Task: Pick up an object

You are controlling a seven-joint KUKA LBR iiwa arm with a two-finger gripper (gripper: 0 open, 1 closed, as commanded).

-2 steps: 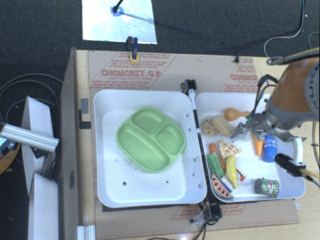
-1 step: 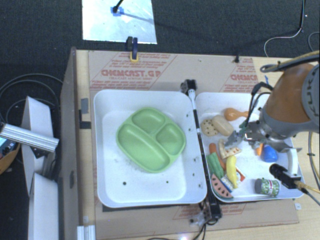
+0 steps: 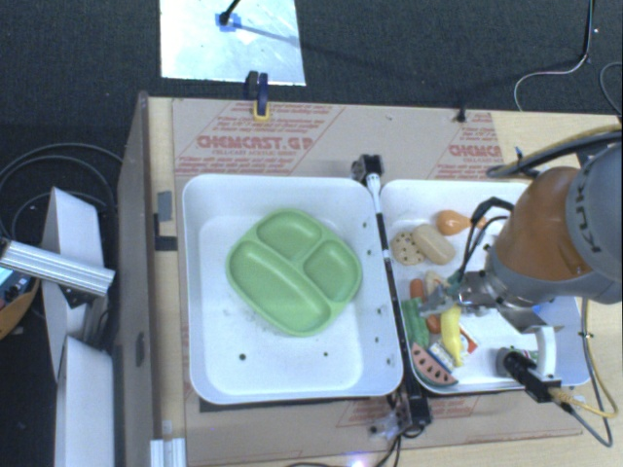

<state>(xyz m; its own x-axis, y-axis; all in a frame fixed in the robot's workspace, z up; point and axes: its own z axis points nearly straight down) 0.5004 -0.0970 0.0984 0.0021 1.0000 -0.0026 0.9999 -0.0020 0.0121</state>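
Over the right bin (image 3: 565, 358): gripper (image 3: 450, 300), finger state cannot be told, directly above toy banana (image 3: 451, 327); watermelon slice (image 3: 431, 363) nearer the front; green divided plate (image 3: 295, 271) in left bin (image 3: 219, 358).

Dark carpet floor (image 3: 409, 37), cardboard-topped bench (image 3: 321, 134)

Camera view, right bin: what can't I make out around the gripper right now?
- Gripper: finger state unreadable, too small among the clutter.
- Right bin: its far-right part is covered by the arm.
- Pile near the banana: pieces overlap, so contact with the gripper cannot be judged.
- Watermelon slice: partly cut by the bin's divider rim.
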